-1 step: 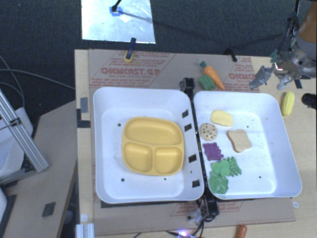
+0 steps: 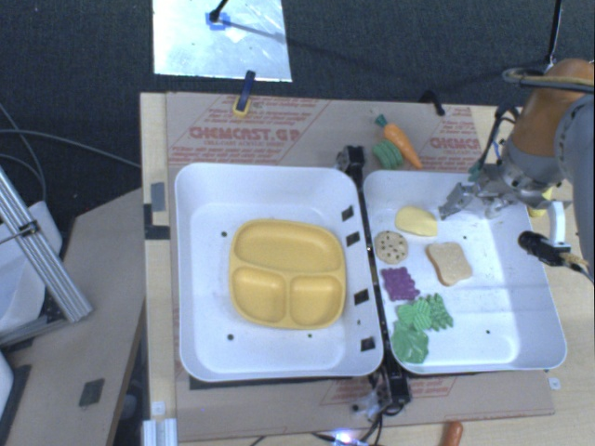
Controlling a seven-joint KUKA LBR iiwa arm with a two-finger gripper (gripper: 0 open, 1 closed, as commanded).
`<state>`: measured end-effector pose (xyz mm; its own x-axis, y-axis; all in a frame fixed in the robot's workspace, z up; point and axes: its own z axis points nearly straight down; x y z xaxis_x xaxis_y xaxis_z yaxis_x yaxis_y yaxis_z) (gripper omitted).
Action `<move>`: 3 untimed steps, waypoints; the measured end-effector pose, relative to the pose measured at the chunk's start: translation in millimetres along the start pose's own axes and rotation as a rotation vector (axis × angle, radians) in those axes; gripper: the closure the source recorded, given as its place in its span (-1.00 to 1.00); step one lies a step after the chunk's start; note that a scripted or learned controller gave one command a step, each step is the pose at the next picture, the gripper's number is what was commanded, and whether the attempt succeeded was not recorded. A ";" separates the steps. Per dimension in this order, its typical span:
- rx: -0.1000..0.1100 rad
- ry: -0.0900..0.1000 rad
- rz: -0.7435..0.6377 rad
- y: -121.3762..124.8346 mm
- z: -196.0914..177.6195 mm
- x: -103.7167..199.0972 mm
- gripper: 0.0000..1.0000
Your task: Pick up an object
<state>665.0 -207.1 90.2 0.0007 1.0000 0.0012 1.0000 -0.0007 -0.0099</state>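
Camera view: left bin [image 2: 200, 203] holds smooth yellow three-compartment plate [image 2: 284, 273]. Right bin [image 2: 535, 342]: ridged green lettuce [image 2: 420, 323], tan toast slice [image 2: 450, 262], glossy yellow lemon-shaped piece [image 2: 416, 221], speckled cookie [image 2: 390, 246]. Gripper [image 2: 457, 203] beside yellow piece; its state cannot be told.

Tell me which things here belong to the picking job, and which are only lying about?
For the job: two-finger gripper; pale yellow oval piece; round spotted cookie; tan toast slice; purple bunch; green leafy pieces.

Lying about: yellow divided plastic plate; orange toy carrot, outside the bins.
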 end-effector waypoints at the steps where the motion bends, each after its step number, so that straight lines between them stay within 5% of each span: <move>1: -0.015 -0.002 0.003 -93.3 3.9 -0.4 -1.00; 2: -0.018 -0.003 0.004 -178.4 4.1 5.6 -1.00; 3: -0.018 -0.004 -0.008 -117.7 6.0 0.9 -1.00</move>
<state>547.3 -206.1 85.4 -0.0068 1.0000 -0.0027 0.9999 0.0069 0.0077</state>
